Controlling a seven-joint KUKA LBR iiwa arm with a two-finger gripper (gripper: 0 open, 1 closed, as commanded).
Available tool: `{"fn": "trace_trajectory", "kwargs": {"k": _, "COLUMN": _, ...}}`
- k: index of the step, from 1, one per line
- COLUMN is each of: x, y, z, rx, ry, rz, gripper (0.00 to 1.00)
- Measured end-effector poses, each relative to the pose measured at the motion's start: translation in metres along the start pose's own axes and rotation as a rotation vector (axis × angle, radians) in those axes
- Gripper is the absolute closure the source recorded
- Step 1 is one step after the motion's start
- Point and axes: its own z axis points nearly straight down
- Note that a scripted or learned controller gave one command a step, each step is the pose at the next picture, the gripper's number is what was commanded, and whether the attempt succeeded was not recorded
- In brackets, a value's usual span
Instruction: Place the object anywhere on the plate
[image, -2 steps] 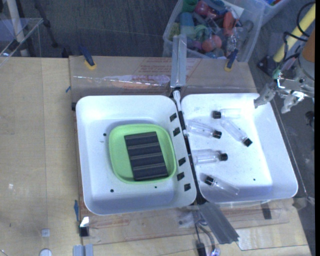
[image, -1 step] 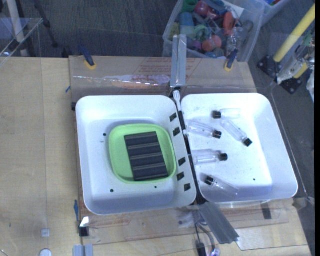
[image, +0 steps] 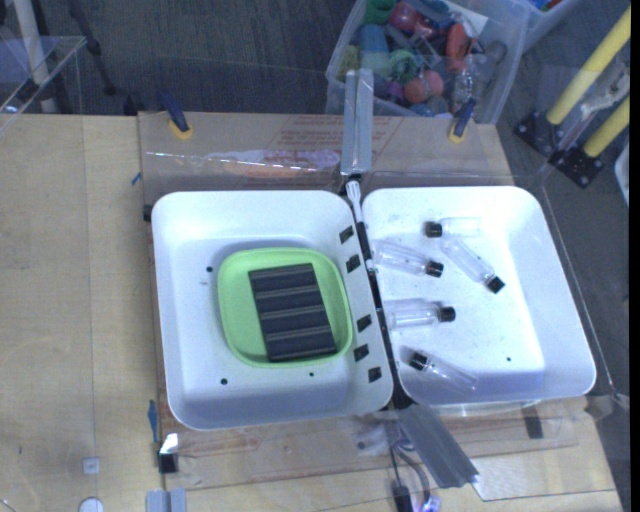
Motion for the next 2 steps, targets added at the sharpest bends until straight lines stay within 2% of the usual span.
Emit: {"fn": "trace_trajectory", "kwargs": {"k": 2, "x": -0.004, "y": 0.0014, "z": 0.0002, "rx": 0.0, "ry": 0.0, "rz": 0.22, "gripper": 0.0}}
